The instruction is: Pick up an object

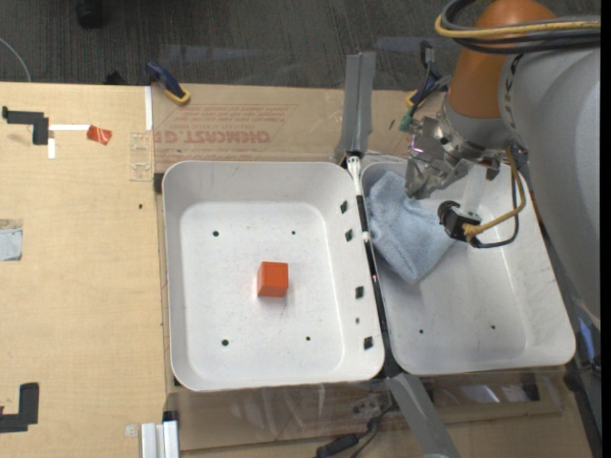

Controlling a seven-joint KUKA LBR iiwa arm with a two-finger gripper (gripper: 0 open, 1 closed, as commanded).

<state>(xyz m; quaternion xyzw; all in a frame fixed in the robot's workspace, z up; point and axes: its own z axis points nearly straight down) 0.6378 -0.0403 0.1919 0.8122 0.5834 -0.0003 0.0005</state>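
Note:
An orange-red cube [273,280] sits near the middle of the left white bin [191,351]. A crumpled light-blue cloth [406,232] lies in the upper left part of the right bin [496,346], against the wall between the bins. My gripper [423,185] hangs from the grey arm with the orange band and points down at the cloth's upper right edge. Its tips sit right at the fabric, and I cannot make out whether any cloth is between them.
A grey post [357,103] rises behind the gap between the bins. A black cable with a plug [468,225] loops off the wrist over the right bin. The tan board [67,256] on the left carries small clamps and a red tag [98,135].

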